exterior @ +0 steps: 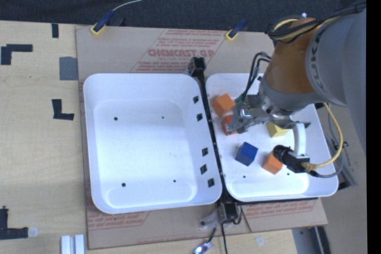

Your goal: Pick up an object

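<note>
Several blocks crowd the right bin (321,190): tool (237,122), grip state unreadable, sits low by the small red piece (227,125), orange cube (223,103) at its 11 o'clock, so it may nudge them and close on nothing.

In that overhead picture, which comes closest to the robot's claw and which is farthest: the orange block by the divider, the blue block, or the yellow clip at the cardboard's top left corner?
Measured from the gripper:
1. Orange block, just above-left of it, in the right bin.
2. Blue block, below it, same bin.
3. Yellow clip, far off at the cardboard's top left.
</note>
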Available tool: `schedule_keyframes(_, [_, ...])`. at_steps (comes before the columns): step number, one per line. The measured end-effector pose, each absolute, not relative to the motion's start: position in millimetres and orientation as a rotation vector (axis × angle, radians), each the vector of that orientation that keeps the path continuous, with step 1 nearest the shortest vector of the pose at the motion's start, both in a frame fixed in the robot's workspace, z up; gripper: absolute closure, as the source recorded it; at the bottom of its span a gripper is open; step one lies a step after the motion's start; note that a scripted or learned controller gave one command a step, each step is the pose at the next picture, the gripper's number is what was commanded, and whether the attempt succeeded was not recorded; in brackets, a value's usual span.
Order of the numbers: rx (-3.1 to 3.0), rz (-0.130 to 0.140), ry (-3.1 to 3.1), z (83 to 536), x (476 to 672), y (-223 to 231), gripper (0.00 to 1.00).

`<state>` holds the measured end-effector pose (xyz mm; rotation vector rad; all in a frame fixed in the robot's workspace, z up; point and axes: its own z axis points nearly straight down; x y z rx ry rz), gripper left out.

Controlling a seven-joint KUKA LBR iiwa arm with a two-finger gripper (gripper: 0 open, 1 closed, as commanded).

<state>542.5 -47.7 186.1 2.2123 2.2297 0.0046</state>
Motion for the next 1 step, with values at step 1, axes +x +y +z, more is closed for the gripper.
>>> schedule_keyframes(1, [2.222, -0.005, 2.227, 183.7, 513.7, -21.6, 1.0])
